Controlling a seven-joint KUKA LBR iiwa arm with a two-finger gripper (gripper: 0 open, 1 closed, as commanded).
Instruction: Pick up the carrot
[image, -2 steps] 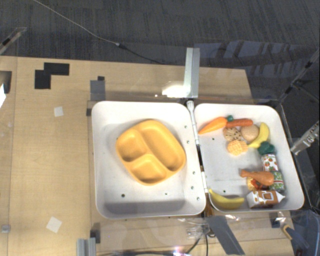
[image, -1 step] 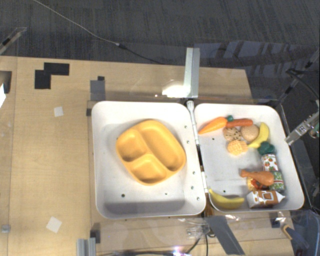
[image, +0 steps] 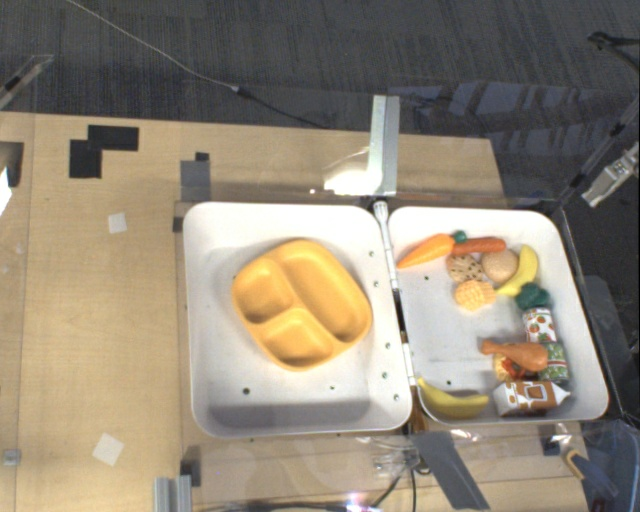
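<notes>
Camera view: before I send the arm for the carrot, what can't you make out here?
- Gripper, camera view: cut off at the right edge; finger state unreadable.
- Second carrot: too small to tell whether it touches the cookie.
- Carton and bottle: labels blurred, unreadable.
- Banana: whether it leans on the right bin's wall, unclear.

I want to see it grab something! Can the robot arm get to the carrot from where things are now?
Probably yes. The carrot lies uncovered at the top of the right bin, nothing on it. A second carrot and a cookie sit close beside it.
</notes>
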